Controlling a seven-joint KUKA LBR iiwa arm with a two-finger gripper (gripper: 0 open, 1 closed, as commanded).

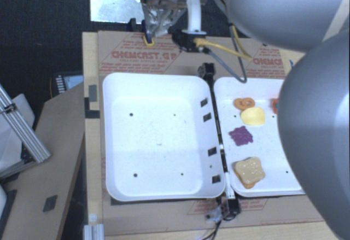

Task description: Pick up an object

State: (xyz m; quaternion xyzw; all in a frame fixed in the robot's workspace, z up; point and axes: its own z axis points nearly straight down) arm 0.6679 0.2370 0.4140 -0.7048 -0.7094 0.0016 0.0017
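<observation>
My gripper (150, 36) hangs high over the cardboard behind the left bin (112, 140), its fingers drawn together. A small yellow object (148, 42) shows pinched at the fingertips. In the right bin (273, 179) lie an orange pretzel-shaped piece (244, 103), a pale yellow round piece (253, 117), a purple lump (240, 135) and a tan toast slice (249, 171). A red item (274, 105) peeks out from under the arm's edge.
The grey arm (306, 69) covers the right part of the right bin. A black divider with clips (214, 129) runs between the bins. Yellow and grey cables (224, 50) trail from the wrist. An aluminium rail (22, 129) stands at the left.
</observation>
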